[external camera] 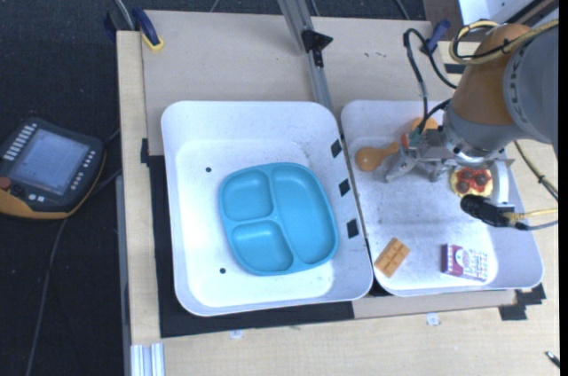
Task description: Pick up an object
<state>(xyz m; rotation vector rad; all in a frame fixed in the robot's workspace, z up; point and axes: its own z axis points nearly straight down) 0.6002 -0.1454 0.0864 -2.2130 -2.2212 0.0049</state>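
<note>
Purple packet [464,261] and cracker [391,255] — hand [417,160] above them.

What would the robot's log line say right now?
arm: over right bin | gripper: low beside wooden spoon | left bin: blue divided tray | loose: cracker, small carton

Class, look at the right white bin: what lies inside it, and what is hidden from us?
In the right bin lie a tan waffle piece, a purple carton, a pizza slice and an orange spoon-like item. The end effector covers whatever lies beneath it.
</note>
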